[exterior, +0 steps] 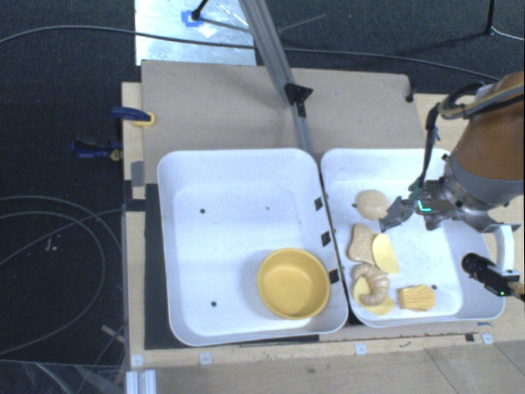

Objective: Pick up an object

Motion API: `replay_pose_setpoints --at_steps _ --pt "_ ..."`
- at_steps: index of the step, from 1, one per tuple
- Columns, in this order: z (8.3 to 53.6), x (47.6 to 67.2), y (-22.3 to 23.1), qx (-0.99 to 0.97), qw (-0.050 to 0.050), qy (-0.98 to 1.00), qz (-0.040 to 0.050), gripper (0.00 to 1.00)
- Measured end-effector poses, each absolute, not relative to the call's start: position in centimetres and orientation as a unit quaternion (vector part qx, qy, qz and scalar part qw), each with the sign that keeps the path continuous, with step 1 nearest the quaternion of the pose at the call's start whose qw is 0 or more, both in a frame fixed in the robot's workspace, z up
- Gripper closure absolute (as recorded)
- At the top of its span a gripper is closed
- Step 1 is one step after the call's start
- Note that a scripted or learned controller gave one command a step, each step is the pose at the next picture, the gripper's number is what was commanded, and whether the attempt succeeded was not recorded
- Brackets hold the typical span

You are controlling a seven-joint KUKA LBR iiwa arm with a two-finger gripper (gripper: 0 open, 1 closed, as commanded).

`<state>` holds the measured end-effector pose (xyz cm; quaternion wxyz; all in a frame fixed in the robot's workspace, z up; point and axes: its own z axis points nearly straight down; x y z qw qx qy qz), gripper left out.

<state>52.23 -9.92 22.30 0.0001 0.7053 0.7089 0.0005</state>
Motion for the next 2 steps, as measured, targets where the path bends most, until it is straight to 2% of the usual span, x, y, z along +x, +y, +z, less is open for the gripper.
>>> replay_pose_setpoints --at_steps 1,2 --pt "22.3 52.2 -9.9 0.705 0.000 0.709 0.0006 0.00" --pt "17.7 51.6 -9.4 0.707 -0.001 0.708 -0.0007 0.00"
